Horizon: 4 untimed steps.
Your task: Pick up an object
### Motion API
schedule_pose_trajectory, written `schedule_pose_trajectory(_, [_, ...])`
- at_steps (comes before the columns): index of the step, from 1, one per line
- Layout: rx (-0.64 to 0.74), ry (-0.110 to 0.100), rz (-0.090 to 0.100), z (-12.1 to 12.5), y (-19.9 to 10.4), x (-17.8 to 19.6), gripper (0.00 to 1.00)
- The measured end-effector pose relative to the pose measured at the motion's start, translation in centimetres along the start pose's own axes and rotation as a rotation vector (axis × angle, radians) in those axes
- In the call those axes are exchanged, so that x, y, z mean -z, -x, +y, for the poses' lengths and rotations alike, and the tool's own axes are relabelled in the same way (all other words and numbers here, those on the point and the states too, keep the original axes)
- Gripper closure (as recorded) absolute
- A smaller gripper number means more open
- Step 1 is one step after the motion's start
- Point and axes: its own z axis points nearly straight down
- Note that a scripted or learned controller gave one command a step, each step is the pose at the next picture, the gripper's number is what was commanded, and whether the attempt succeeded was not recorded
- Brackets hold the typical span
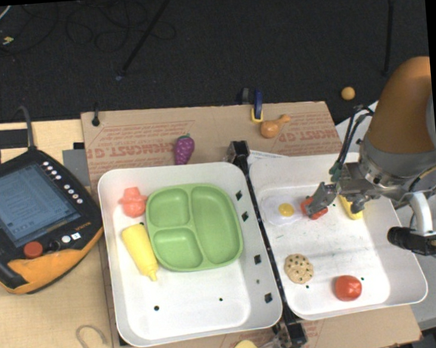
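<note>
Left of the bins: black-screened pendant in an orange and black casing (pixel 32 216), on the bench at 9 o'clock of the left bin.

Left white bin (pixel 185 316): pink toy figure (pixel 132 202) at its 10 o'clock; yellow plastic bottle-shaped toy (pixel 140 250) just below; green three-part plastic plate (pixel 193 227), centre.

Cardboard behind the bins: purple grape toy (pixel 184 148), 12 o'clock of the left bin; orange pear-shaped toy (pixel 272 127), 12 o'clock of the right bin.

Right white bin (pixel 398 286): small yellow disc-shaped toy (pixel 285 210), 10 o'clock; tan speckled cookie toy (pixel 298 268), 7 o'clock; red round tomato-like toy (pixel 348 288), 5 o'clock; small red block-like piece (pixel 315 208), just beside the gripper's near finger at about 12 o'clock; yellow piece (pixel 352 206) under the wrist.

Gripper (pixel 332 197): low over the bin's upper half; whether the fingers stand apart or together cannot be told, nor whether the red piece lies between them.

Handling note (judgement): the red piece is the likely target. Centre both fingers around it, close fully, then lift straight up, keeping clear of the yellow piece.
</note>
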Motion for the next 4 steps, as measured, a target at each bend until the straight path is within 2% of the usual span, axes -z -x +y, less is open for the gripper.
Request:
schedule_pose_trajectory(1, [0.002, 0.012, -0.001, 0.3, 0.0, 0.7, 0.0])
schedule_pose_trajectory(2, [0.003, 0.007, 0.0, 0.4, -0.2, -5.8, 0.0])
schedule_pose_trajectory(3, [0.003, 0.009, 0.0, 0.1, 0.0, -10.2, 0.0])
schedule_pose_trajectory(4, [0.004, 0.01, 0.0, 0.1, -0.3, -13.0, 0.0])
